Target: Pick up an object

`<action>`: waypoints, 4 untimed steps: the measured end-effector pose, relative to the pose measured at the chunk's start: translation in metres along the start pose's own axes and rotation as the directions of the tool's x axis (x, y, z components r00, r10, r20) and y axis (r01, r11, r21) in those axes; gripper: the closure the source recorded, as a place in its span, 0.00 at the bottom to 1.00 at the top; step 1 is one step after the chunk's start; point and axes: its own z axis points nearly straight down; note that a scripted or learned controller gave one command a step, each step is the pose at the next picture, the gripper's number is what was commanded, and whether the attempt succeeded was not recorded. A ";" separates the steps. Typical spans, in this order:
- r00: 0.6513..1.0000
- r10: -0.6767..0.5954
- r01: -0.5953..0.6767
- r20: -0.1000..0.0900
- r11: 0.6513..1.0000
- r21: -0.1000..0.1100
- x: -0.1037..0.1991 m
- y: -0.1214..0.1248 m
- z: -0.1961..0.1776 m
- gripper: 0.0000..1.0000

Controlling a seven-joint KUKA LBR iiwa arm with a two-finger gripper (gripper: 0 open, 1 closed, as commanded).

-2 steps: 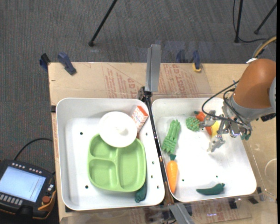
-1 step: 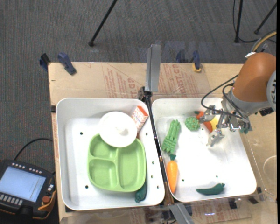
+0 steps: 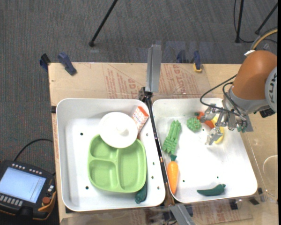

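So the left bin keeps its green tray and white bowl; in the right bin the asparagus, carrot and green pepper lie untouched. The tool hovers by a yellow piece at the far right (whether it grips is unclear); nothing looks lifted.

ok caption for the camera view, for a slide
Grey arm's tool hovers in the right white bin near a small yellow toy, beside green asparagus and an orange carrot.
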 end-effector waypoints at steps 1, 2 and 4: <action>1.000 -0.005 0.005 0.001 1.000 0.000 0.000 -0.001 0.001 0.00; 1.000 -0.004 0.004 0.002 1.000 0.000 0.001 0.000 0.001 0.00; 0.995 0.098 -0.098 0.002 0.995 -0.003 0.002 0.003 0.001 0.00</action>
